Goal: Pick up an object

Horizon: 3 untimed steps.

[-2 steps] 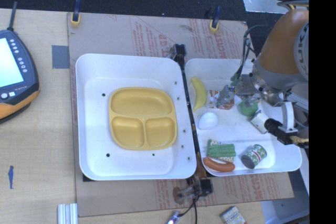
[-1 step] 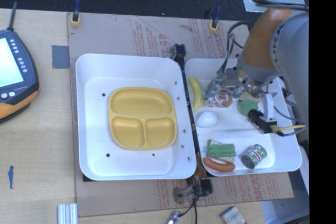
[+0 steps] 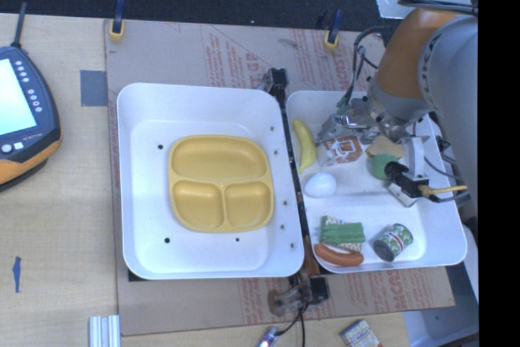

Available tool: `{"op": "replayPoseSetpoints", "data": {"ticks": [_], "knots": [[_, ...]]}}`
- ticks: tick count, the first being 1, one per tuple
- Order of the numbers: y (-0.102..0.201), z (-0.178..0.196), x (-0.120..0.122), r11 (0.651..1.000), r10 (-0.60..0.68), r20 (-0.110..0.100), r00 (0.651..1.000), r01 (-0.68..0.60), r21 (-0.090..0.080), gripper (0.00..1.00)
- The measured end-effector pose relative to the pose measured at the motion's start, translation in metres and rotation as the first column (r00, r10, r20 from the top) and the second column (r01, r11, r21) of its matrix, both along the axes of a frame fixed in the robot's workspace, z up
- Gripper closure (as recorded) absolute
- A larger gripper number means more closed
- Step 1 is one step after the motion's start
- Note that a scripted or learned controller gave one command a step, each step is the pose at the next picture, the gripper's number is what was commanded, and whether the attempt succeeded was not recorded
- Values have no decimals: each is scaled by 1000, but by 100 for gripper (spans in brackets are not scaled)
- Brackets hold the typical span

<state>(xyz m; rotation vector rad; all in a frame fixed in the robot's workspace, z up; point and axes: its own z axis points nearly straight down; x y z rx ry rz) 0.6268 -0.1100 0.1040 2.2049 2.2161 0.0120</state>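
Observation:
My gripper (image 3: 342, 126) is low over the back of the right bin (image 3: 443, 252), right above a small white-and-red packet (image 3: 347, 149). A yellow banana (image 3: 304, 144) lies just left of it along the bin's left wall. A white egg (image 3: 319, 185) rests in front of the banana. A green rounded object (image 3: 379, 166) sits to the right of the packet, partly under the arm's wrist. At the bin's front lie a green packet (image 3: 341, 232), a hot dog (image 3: 339, 256) and a small can (image 3: 393, 241).
The left bin (image 3: 138, 175) holds a yellow divided tray (image 3: 221, 181). A tablet-like pendant (image 3: 23, 110) lies at the bench's far left. Clamps (image 3: 118, 27) stand along the back edge, and cables trail by the arm (image 3: 426, 61) on the right.

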Motion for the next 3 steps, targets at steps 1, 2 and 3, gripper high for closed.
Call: {"op": "replayPoseSetpoints", "data": {"ticks": [1, 2, 3], "knots": [[17, -11, 30, 1000, -2, -17, 1000, 2, 5, 0], [17, -1, 30, 1000, 3, -19, 1000, -3, 5, 100], [93, 88, 0, 1000, -1, -19, 1000, 1, 7, 100]]}}
